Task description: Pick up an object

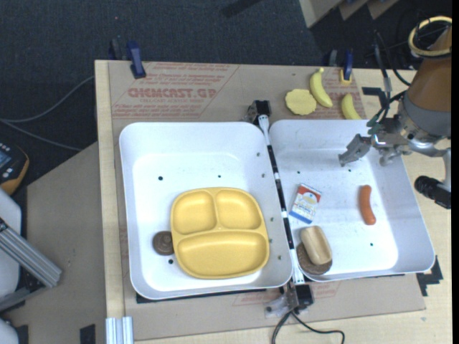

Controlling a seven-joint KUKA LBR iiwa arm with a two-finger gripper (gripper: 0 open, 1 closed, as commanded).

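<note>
- Status: the pick has not begun to bear; no object is between the fingers of the claw (368, 149).
- Claw position: it hangs over the upper right part of the right bin (401, 253), with the arm (430, 99) entering from the right side.
- Claw state: the two fingers stand apart, one toward the left and one toward the right, with nothing between them.
- Candidate objects in the right bin: a sausage (367, 204) lies below the claw and apart from it; a small carton (305, 203) lies near the bin's left wall; a brown bread-like item (315, 247) sits at the lower left corner.
- Left bin (136, 192): holds a yellow divided plate (218, 231) with a small brown disc (163, 243) just beside its left edge.
- Tabletop (186, 92): two bananas (321, 89) and a yellow slice (300, 102) lie behind the right bin, outside both bins.
- Remaining work, as a judgement: choose a target (the sausage is nearest), align over it, descend, close and lift. All of these steps are outstanding.
</note>
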